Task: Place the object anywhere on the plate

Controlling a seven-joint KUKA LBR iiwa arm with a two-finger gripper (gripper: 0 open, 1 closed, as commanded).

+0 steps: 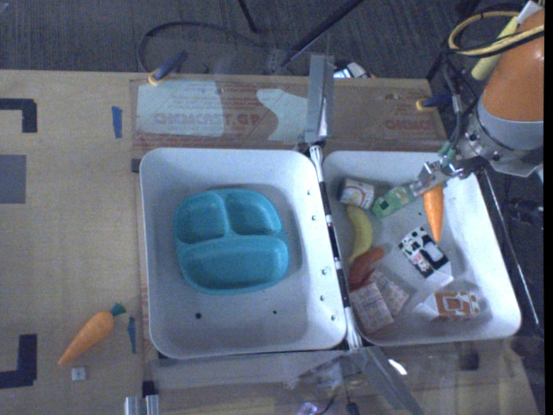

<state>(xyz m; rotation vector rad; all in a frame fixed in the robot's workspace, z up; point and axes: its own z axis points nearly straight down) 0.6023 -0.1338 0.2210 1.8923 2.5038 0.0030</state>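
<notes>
A blue divided plate (pixel 232 239) lies in the left white bin (pixel 164 318). My gripper (pixel 438 174) hangs over the upper part of the right bin (pixel 501 314), under the grey wrist and orange band. An orange carrot (pixel 434 213) points downward directly below the gripper, its wide end touching or very close to it. A small green bottle (pixel 393 201) lies just to the gripper's left.
The right bin also holds a small can (pixel 356 193), a banana (pixel 359 232), a red sausage (pixel 367 266), a black-and-white box (pixel 424 253), packets (pixel 378 301) and a carton (pixel 456 303). Another carrot (pixel 86 335) lies on the bench outside the bins.
</notes>
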